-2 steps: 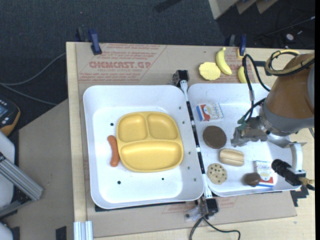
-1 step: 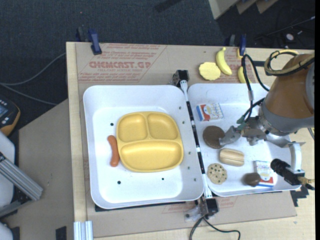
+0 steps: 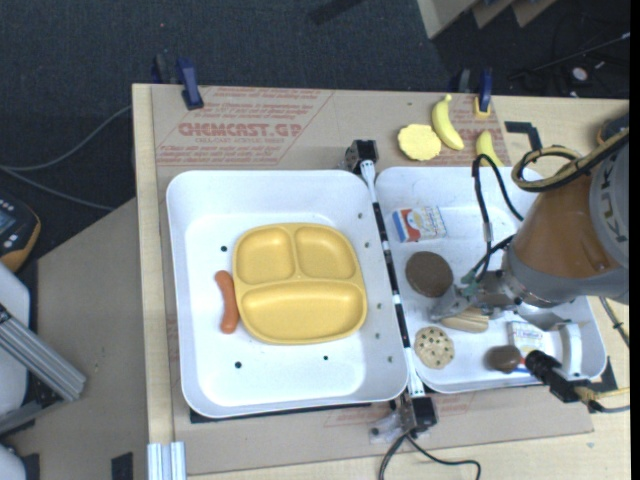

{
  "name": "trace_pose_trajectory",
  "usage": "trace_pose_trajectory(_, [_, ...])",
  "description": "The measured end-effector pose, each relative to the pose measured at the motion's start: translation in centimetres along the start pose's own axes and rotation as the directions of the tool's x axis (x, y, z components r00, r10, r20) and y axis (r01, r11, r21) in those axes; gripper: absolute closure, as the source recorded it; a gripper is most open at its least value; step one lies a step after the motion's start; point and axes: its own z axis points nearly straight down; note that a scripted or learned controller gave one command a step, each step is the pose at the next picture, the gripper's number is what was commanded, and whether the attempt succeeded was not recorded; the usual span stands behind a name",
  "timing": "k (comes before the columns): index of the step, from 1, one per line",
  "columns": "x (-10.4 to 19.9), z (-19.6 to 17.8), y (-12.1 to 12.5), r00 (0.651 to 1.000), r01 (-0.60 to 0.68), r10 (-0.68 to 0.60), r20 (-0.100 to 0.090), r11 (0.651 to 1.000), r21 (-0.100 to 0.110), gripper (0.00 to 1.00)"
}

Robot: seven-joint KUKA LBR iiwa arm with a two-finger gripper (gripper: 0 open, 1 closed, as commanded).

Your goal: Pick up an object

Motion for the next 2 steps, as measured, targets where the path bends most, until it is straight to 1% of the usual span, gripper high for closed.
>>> trace_pose_trajectory(1, [0.1, -1.3, 0.2, 1.0, 0.001, -0.001, 0.002, 1.0, -0.007, 1.0])
trace_pose_trajectory(2, [10.4, -12.6, 1.9, 1.0, 0.014, -0.014, 0.0, 1.0, -0.017, 1.0])
